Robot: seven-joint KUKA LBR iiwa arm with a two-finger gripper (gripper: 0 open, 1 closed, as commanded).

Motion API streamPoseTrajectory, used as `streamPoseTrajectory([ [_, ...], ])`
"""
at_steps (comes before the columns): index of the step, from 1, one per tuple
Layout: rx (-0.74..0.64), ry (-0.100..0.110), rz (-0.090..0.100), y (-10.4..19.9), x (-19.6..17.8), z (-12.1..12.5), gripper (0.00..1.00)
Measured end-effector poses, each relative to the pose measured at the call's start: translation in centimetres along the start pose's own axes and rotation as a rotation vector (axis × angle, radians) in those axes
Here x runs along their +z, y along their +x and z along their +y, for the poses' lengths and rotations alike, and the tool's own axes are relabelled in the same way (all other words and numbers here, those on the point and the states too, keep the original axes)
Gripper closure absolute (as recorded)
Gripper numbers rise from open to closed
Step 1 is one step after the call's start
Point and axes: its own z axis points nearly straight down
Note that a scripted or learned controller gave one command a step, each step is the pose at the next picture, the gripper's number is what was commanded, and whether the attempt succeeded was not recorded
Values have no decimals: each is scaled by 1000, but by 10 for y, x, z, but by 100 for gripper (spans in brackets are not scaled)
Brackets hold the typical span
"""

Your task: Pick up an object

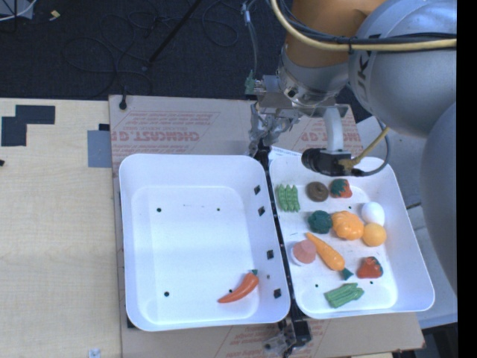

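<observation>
Camera view shows my gripper [262, 136] hanging over the far rim where the two bins meet, with nothing visible between the tips; whether it is spread or closed I cannot tell, as it reads as a dark tangle against the cardboard. The right bin [406, 200] holds a crowd of toy food: a carrot [326, 250], a green pod [343, 295], an egg [373, 213], an orange [374, 235]. The left bin [138, 200] holds a lone chili pepper [240, 288] near its front right corner. I judge that pepper the easiest target: light, stiff, probably slick plastic, best pinched across its thick middle. Small details of the crowded pieces are hard to make out.
</observation>
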Motion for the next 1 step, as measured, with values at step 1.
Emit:
streamPoseTrajectory([
  [1,3,-4,0,12,-104,3,100],
])
